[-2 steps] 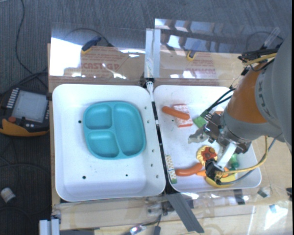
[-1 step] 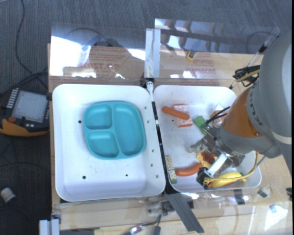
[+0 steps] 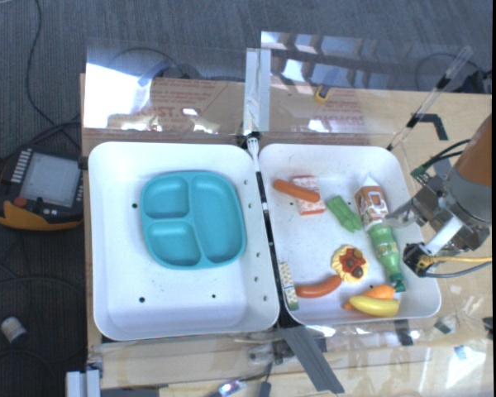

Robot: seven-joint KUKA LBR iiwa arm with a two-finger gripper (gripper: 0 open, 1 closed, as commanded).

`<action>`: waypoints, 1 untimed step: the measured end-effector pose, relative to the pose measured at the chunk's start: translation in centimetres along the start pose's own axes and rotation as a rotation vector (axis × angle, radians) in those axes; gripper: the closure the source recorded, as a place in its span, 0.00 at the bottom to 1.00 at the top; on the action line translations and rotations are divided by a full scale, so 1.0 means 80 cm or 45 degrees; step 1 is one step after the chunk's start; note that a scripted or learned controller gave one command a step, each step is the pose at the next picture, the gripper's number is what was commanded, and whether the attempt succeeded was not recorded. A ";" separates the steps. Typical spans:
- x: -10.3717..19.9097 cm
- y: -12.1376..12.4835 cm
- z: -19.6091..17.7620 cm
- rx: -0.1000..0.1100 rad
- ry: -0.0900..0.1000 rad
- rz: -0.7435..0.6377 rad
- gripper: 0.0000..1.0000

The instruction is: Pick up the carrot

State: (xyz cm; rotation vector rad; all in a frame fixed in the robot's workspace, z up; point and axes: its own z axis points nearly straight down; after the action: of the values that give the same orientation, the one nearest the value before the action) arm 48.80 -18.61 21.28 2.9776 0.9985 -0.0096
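The carrot (image 3: 382, 291) is a small orange piece with a green top. It lies at the front right corner of the right bin (image 3: 314, 160), touching the yellow banana (image 3: 372, 305) just in front of it. My gripper (image 3: 434, 234) hangs over the bin's right rim, up and to the right of the carrot and clear of it. A green bottle (image 3: 384, 248) lies between the gripper and the bin's middle. Nothing is visibly held.
The right bin also holds a pizza slice (image 3: 350, 261), a red sausage (image 3: 317, 287), a can (image 3: 370, 203), a green vegetable (image 3: 342, 212) and a hot dog (image 3: 296, 190) on a packet. The left bin (image 3: 116, 304) holds a blue divided plate (image 3: 192, 219).
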 end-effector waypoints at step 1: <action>-0.010 0.019 0.155 0.020 0.031 0.044 0.00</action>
State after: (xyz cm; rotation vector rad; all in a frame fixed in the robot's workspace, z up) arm 49.02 -20.32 8.90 3.0157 0.9541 0.0186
